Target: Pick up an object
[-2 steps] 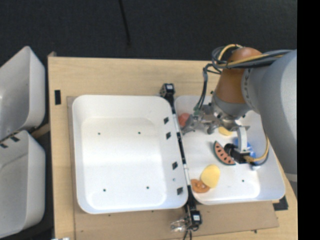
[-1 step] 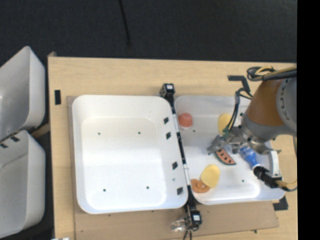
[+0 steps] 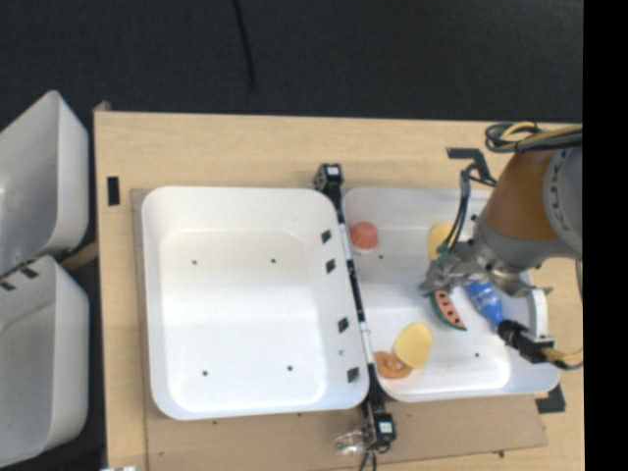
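Watermelon slice (image 3: 448,308) just below hand (image 3: 444,275)

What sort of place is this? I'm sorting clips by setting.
Probably a robotics lab's grasping test bench: a wooden bench bearing two white bins, small toy pieces like a watermelon slice, and a grey arm reaching in.
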You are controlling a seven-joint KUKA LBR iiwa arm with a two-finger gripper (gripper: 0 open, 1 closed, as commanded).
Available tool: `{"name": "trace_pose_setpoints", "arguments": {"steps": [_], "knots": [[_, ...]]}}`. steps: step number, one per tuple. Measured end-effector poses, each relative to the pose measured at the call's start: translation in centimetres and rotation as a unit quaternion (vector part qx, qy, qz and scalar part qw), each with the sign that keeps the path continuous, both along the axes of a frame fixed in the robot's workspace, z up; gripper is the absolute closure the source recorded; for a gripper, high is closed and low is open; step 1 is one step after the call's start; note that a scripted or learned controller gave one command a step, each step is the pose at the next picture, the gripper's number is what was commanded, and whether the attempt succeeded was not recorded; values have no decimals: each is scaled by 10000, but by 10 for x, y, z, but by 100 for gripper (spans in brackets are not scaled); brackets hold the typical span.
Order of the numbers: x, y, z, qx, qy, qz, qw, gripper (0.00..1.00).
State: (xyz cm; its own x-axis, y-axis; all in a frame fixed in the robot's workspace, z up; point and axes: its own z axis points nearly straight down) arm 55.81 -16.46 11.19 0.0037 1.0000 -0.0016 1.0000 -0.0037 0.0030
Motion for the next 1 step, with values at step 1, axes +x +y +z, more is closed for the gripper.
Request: {"name": "trace_pose_setpoints", "arguments": {"steps": [1], "knots": [[6, 102, 95, 16, -28, 69, 10000, 100]]}}
